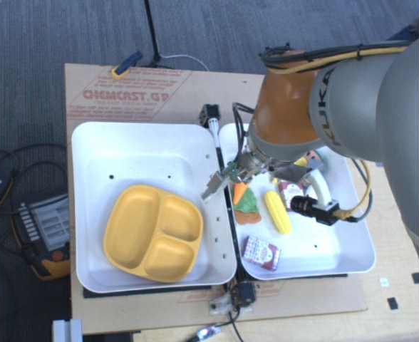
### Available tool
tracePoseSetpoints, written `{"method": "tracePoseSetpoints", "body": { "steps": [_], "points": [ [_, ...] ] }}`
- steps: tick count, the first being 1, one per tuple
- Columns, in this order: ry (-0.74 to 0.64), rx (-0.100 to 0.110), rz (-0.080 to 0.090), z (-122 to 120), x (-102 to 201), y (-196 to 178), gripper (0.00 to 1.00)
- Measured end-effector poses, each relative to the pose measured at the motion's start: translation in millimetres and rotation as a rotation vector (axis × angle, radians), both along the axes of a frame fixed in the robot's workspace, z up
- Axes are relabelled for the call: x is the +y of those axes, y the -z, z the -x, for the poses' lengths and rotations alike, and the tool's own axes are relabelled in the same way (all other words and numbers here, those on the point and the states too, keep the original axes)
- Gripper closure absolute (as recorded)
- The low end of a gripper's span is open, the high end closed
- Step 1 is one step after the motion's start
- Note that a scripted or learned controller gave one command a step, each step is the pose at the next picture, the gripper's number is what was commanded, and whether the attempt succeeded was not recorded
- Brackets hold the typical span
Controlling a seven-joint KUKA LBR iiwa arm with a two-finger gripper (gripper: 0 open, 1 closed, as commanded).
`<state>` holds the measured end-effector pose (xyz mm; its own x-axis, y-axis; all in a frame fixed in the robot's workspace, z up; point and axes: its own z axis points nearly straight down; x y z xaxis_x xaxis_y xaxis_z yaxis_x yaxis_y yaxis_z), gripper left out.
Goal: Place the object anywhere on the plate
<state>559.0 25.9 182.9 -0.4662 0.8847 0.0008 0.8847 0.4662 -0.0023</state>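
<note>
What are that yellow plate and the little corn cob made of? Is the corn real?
The yellow plate looks like moulded plastic: smooth, even colour, soft sheen, three pressed compartments. The corn cob seems a plastic toy, uniformly bright yellow and glossy, though fine detail is too small to confirm.

2 white bins point(88, 191), 1 yellow plate point(152, 231), 1 corn cob point(278, 212), 1 carrot point(244, 199), 1 small carton point(261, 253)

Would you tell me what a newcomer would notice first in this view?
Probably the big grey arm with its orange band, reaching in from the right above the right white bin. Next, the yellow three-compartment plastic plate in the left white bin, then the toy corn cob and carrot beneath the hand.
</note>
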Motion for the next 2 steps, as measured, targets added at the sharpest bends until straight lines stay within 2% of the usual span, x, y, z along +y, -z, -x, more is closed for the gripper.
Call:
{"method": "tracePoseSetpoints", "body": {
  "steps": [1,2],
  "points": [
    [0.002,0.000,0.001,-0.5,-0.9,-8.7,1.00],
    [0.143,0.001,0.000,24.9,49.7,-21.5,1.00]
  ]
}}
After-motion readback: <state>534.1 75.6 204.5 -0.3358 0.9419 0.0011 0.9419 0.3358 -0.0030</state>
